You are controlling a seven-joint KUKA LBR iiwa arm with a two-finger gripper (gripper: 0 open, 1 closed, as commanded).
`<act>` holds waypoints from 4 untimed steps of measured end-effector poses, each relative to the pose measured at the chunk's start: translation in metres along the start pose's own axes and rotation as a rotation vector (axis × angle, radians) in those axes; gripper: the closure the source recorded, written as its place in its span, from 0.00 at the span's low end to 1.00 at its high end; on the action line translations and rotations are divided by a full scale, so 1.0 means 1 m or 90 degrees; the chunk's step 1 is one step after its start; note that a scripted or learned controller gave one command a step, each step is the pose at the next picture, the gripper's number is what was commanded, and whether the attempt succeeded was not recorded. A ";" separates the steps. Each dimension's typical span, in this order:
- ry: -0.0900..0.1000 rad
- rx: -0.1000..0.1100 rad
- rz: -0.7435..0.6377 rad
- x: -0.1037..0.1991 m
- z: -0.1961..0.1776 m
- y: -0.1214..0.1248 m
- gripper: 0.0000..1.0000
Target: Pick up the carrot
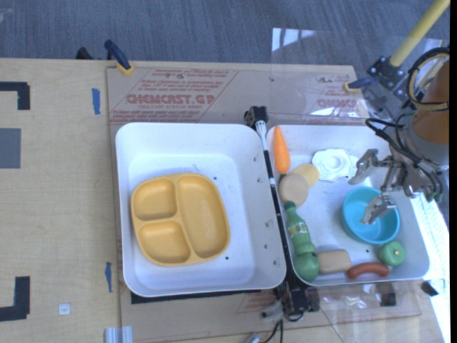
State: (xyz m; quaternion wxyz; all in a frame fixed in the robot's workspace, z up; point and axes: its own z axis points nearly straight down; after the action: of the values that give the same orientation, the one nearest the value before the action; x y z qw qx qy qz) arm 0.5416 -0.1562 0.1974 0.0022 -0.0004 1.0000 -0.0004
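Pale plywood formed the table (57,213), on which two shallow white bins stood side by side. Nearest the camera, along the front wall of the right bin (421,263), lay a red sausage (368,269), a tan bread roll (333,261) and a small green apple (392,253). A green bottle (300,241) lay lengthwise just inside that bin's left wall. The left bin (143,138) held a yellow divided plate (180,219) with three compartments.

Farther back in the right bin sat a blue bowl (370,216). The pincer (383,200) hung over this bowl, its metal fingers spread apart and holding nothing. Left of the bowl, a beige round item (293,189) touched a yellow piece (308,173), and a white flat piece (332,164) lay just behind them.

The carrot (280,149) lay at the rear left corner of the right bin, orange, lengthwise against the wall shared with the left bin, well apart from the pincer. Its near end rested just beside the beige round item.

Beyond the bins, a printed cardboard sheet (214,91) covered the table, and blue-grey carpet (214,13) lay behind it.
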 end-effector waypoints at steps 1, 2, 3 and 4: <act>-0.007 -0.001 -0.077 -0.094 -0.079 0.066 0.00; 0.004 -0.004 -0.208 -0.125 0.015 0.138 0.00; -0.002 0.000 -0.125 -0.113 0.091 0.057 0.00; -0.010 -0.002 0.084 -0.099 0.099 0.043 0.00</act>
State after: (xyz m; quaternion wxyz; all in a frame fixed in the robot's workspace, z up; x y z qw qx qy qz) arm 0.6406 -0.1133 0.0989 0.0101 0.0652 0.9978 0.0009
